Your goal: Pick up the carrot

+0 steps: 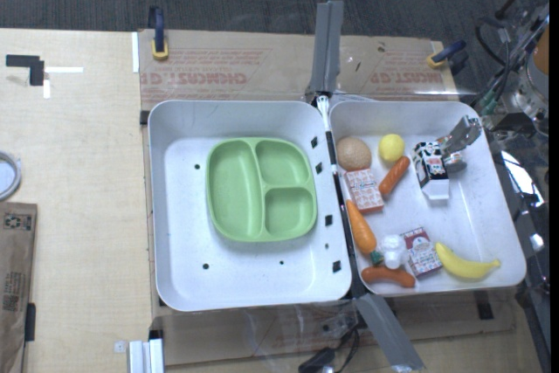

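Carrot (360,227) lies in right white bin (489,214) on wooden bench (70,127).

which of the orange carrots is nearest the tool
The small orange carrot lying slanted beside the yellow lemon; it lies closest to the tool, unlike the two lower carrots by the divider.

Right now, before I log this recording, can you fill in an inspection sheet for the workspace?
Surface: wooden bench bearing two white bins; left bin holds a green divided plate.
Job's things: three carrot-like orange pieces in the right bin: carrot by the divider, another near the lemon, a third at the front.
Clutter: lemon, brown potato-like piece, banana, milk carton, two small red-and-white boxes.
Hand: hand over the milk carton, away from the carrots; finger state unclear.
Cables: dark cables at upper right.
Surroundings: clamps, tape roll, dark floor.
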You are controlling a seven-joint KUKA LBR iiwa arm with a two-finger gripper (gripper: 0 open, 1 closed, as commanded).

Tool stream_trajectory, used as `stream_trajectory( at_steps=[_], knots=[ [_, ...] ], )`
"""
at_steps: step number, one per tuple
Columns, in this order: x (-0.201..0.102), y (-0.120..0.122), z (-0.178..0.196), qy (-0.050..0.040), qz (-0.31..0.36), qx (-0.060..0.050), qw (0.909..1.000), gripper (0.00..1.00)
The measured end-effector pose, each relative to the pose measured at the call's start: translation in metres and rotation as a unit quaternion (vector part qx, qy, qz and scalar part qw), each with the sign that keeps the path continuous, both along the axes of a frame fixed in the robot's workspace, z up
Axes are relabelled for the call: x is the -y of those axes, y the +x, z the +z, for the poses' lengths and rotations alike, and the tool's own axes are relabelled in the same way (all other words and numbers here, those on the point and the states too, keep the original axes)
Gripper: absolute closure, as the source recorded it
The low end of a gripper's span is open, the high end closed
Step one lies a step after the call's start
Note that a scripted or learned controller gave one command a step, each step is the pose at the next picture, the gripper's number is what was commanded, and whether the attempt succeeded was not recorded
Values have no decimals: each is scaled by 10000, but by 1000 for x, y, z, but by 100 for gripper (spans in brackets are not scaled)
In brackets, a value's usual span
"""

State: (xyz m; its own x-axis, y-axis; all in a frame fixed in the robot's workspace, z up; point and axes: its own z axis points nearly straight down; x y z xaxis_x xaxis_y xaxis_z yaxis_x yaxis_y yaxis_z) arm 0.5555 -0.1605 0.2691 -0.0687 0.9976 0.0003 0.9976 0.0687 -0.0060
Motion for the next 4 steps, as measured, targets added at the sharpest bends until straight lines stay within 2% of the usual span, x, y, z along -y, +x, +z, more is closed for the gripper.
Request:
stream_trajectory(
  at_steps=[1, 2, 3, 4],
  knots=[
    [-53, -11, -43, -3, -511, -11, 9987, 0],
    [-102, -21, -55, -18, -2195, -12, 9756, 0],
    [-102, -20, -49, -32, -2187, -46, 9758, 100],
    [-49, -74, -173, 10, -2892, 59, 9573, 100]
  ],
)
